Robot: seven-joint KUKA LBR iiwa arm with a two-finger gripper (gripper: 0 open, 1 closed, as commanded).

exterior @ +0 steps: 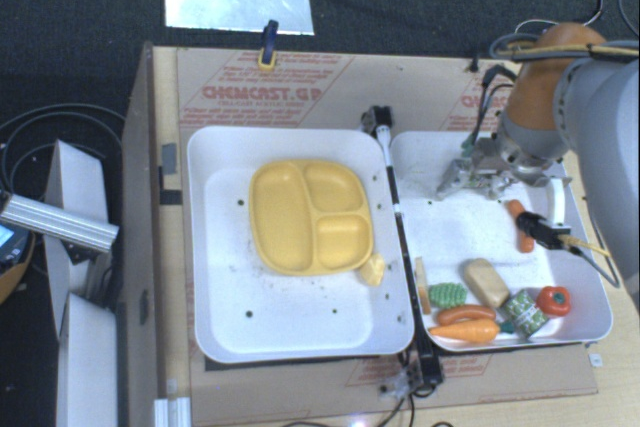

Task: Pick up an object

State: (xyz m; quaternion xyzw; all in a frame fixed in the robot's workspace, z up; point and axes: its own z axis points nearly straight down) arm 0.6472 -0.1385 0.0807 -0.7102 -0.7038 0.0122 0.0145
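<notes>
Toy carrot (472, 331) lies in right bin (440, 155); end effector (478, 177) above.

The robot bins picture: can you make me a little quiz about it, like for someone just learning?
1. True or false: the yellow tray lies in the left bin.
2. Which toy lies nearest the front right corner of the right bin? A) the tomato B) the orange carrot C) the green piece
3. Fill in: the claw hangs over the ____ bin, near its back edge.

Key: 1 true; 2 A; 3 right
</notes>
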